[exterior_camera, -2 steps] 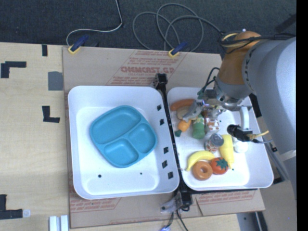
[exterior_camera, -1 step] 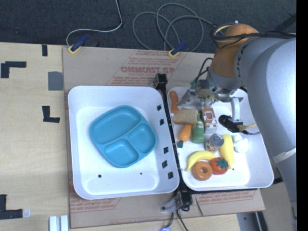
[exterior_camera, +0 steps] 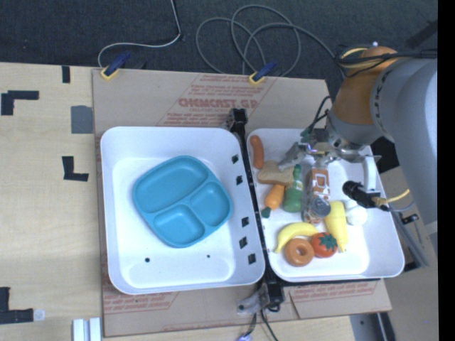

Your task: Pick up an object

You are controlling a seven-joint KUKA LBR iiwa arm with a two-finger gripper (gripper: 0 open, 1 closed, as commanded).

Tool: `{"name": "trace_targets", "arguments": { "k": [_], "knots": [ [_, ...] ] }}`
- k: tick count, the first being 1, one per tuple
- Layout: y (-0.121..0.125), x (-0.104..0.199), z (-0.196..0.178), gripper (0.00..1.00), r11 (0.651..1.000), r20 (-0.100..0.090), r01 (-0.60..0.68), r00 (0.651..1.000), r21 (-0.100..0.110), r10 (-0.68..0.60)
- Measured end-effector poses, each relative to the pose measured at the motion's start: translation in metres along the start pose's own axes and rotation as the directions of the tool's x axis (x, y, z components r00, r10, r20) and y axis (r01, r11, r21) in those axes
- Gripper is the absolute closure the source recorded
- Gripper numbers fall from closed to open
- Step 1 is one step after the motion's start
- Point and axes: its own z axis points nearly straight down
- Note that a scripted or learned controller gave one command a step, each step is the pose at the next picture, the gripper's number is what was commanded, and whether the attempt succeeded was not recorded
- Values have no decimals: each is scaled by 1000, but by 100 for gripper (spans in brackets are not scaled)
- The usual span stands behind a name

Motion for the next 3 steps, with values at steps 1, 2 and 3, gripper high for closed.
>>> {"name": "trace_targets", "arguments": {
  "k": [1, 2, 3],
  "knots": [
    [-9, 20, 13, 0, 1000, -5, -1, 1000, 10, 1],
    [-5, 23, 2, 100, 1000, -10, 0, 1000, 4, 0],
    [-43, 36, -101, 100, 1000, -4, -1, 1000, 10, 1]
  ]
}}
